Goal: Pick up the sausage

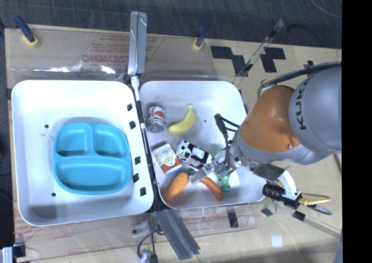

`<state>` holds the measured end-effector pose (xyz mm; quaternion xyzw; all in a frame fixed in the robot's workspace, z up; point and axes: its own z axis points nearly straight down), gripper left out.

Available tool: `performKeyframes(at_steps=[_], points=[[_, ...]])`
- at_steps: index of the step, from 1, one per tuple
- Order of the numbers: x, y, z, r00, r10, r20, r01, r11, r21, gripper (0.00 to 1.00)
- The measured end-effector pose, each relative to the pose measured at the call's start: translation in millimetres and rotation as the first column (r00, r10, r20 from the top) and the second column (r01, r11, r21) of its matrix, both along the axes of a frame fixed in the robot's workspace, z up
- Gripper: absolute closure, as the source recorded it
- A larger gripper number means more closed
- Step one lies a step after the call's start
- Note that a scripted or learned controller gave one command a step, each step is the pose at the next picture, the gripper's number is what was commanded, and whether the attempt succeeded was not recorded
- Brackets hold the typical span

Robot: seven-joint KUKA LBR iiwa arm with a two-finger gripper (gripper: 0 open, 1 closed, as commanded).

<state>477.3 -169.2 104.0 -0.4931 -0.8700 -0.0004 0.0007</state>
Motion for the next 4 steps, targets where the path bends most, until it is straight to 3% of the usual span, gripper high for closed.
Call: performKeyframes(at_steps=[1, 2, 3, 4], points=[[1, 0, 10, 1.000, 0.004, 0.000, -0.004, 1.000, 0.000, 1.00], [52, -22, 22, 1.000, -0.029, 0.000, 0.029, 1.000, -0.001, 1.00], [52, -22, 22, 1.000, -0.029, 0.000, 0.029, 1.000, -0.001, 0.00], [4, -32, 21, 0.999, 0.039, -0.001, -0.039, 0.999, 0.000, 0.00]])
